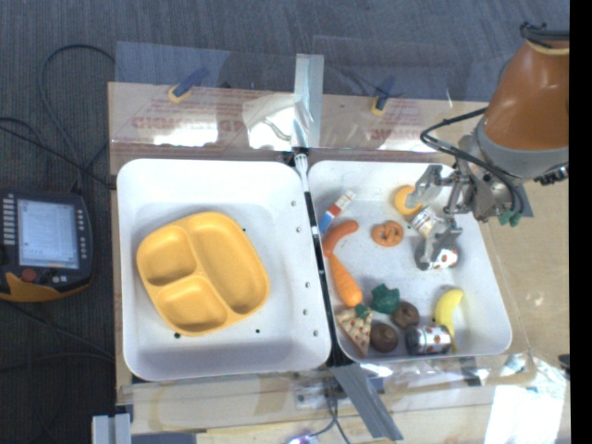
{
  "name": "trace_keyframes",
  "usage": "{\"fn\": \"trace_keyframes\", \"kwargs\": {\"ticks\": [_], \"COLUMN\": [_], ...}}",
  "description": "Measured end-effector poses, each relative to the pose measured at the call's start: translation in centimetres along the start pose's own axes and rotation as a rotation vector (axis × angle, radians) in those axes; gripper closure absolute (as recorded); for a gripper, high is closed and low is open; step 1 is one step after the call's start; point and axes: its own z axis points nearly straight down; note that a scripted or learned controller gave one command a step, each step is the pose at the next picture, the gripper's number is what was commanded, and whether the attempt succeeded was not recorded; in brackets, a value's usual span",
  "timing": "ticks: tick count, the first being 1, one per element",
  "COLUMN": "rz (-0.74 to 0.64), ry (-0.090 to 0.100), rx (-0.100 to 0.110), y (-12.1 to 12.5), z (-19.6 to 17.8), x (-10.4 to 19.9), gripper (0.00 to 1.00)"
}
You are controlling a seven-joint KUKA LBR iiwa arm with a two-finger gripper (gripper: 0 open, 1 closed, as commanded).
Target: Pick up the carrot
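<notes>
The carrot (346, 281) is orange and lies slantwise along the left wall of the right bin (490, 276), its thin end pointing up-left. My gripper (433, 239) hangs over the right half of that bin, well to the right of the carrot and apart from it. Its fingers (425, 222) stand open with nothing between them. A small white and red item (447, 259) lies just beside the lower finger.
Around the carrot lie a reddish sausage (339, 234), a green piece (385, 297), brown items (383, 338) and a can (428, 340). An orange slice (404, 199), a pretzel (388, 234) and a yellow fruit (449, 308) lie further right. The left bin (139, 183) holds a yellow divided plate (202, 271).
</notes>
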Motion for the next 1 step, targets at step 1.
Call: {"fn": "trace_keyframes", "kwargs": {"ticks": [1], "rz": [-0.124], "ry": [0.006], "rx": [-0.002], "y": [-2.10], "z": [7.71], "x": [-7.10], "gripper": [0.00]}}
